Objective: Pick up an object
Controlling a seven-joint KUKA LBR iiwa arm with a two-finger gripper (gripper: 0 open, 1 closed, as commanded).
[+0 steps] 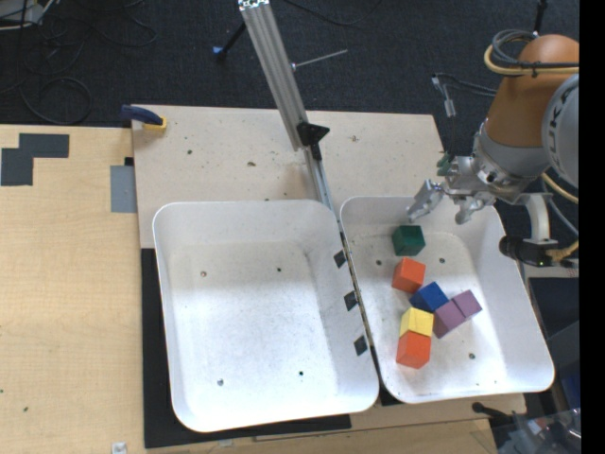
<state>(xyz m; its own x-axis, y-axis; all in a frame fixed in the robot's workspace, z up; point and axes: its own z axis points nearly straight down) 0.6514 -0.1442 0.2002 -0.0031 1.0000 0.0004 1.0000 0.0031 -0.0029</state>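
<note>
Several small blocks lie in the right bin (pixel 515 343): a green block (pixel 408 240) near the back, an orange one (pixel 408 275) below it, then a blue one (pixel 430 297), a purple one (pixel 457 311), a yellow one (pixel 417 323) and another orange one (pixel 413 349). My gripper (pixel 444 204) hangs over the bin's back edge, up and to the right of the green block. Its two fingers are spread apart with nothing between them.
The left bin (pixel 180 282) sits beside the right one, with a divider carrying black clips (pixel 346 282) between them. A slanted aluminium bar (pixel 280 74) rises behind the bins. A blue and yellow clamp (pixel 144 117) lies at the board's back left corner.
</note>
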